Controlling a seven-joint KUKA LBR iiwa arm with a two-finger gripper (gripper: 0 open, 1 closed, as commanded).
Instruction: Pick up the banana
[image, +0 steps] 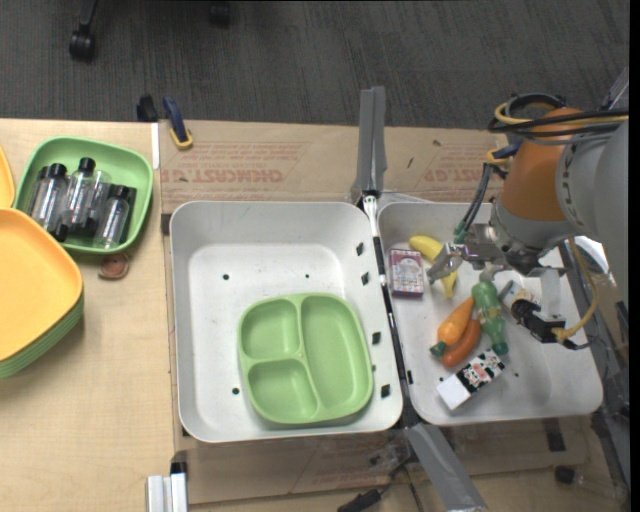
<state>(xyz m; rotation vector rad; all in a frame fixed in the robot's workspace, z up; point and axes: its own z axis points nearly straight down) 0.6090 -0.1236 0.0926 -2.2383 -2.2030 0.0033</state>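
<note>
The yellow banana (424, 245) lies in the right bin (560, 395), near its far left corner. Its upper end pokes out toward the bin's back wall. A second yellow bit (447, 285) shows below the gripper, so the middle of the fruit is hidden. My gripper (444, 264) sits right over the banana, at or just above it. The grey arm with its orange band (535, 185) reaches in from the right.
A pink box (405, 272) lies just left of the banana. An orange carrot (455, 320), a green vegetable (488, 310) and a black-and-white block (472, 378) crowd the right bin's middle. The left bin (200, 300) holds a green divided plate (305, 355).
</note>
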